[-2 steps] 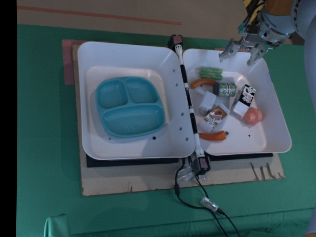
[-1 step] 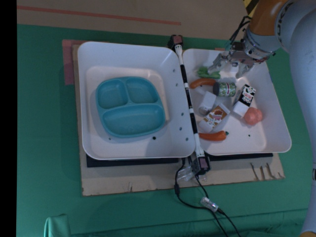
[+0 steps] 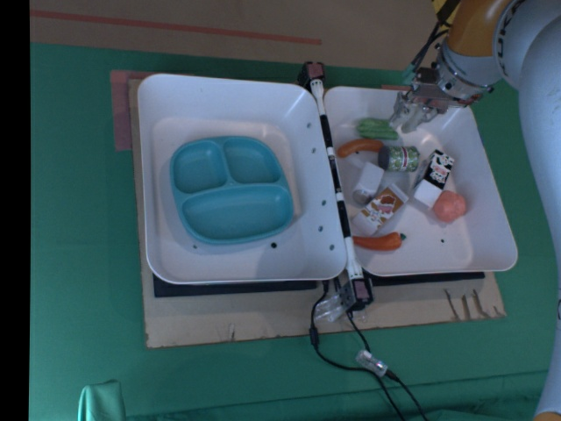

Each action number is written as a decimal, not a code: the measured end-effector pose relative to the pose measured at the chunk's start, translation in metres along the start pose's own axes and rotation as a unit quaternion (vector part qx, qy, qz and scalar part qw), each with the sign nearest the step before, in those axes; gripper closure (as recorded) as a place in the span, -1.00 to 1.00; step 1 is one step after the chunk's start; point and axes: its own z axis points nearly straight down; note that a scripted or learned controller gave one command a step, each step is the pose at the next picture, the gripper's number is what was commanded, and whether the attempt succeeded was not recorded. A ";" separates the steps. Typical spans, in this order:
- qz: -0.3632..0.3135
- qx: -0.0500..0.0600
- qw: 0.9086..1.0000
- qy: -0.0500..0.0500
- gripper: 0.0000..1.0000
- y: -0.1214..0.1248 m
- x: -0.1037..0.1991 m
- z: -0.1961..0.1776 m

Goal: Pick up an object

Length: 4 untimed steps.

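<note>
Gripper (image 3: 408,119) hovers just beside green pod (image 3: 377,129) in right bin (image 3: 491,235); finger state unclear. Pod likely light, smooth, slippery; grip across middle.

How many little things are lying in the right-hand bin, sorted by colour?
Green: 2, a pod and a can
Orange or red: 3, a sausage, a chilli, a ball
White or printed boxes: 4
Total: 9
</note>
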 end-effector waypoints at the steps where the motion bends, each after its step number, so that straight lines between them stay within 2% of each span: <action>1: -0.001 0.007 1.000 0.001 1.00 -0.004 -0.039 -0.016; 2: -0.001 0.009 1.000 0.002 1.00 -0.030 -0.039 -0.032; 3: -0.001 0.007 1.000 0.001 1.00 -0.082 -0.040 -0.117; 4: -0.001 0.008 1.000 0.002 1.00 -0.105 -0.040 -0.123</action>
